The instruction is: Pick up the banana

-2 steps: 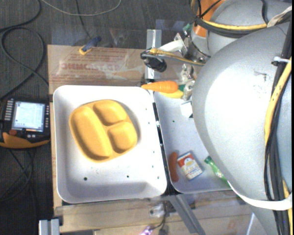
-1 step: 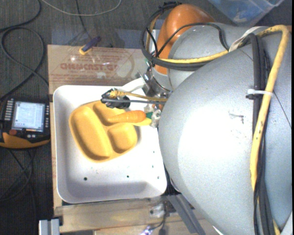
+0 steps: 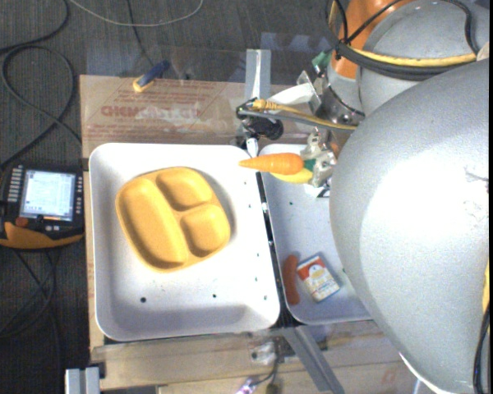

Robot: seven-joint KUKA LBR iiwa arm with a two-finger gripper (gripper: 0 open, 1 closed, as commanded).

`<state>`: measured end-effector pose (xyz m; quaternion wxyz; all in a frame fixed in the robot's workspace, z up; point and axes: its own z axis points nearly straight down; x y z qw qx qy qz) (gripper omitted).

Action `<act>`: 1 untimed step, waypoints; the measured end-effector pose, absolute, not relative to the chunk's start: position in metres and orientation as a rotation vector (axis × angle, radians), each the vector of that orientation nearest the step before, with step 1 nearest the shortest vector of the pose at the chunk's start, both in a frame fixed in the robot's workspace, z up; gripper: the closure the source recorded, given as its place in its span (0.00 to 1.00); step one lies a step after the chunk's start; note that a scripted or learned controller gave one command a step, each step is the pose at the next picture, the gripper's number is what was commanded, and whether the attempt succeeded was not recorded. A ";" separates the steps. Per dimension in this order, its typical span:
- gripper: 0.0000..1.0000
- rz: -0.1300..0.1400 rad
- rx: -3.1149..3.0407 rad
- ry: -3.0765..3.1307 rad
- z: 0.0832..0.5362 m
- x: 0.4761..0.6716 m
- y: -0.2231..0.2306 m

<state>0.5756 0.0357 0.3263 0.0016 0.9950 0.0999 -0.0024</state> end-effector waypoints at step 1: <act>1.00 -0.009 3.119 0.359 0.315 0.542 0.102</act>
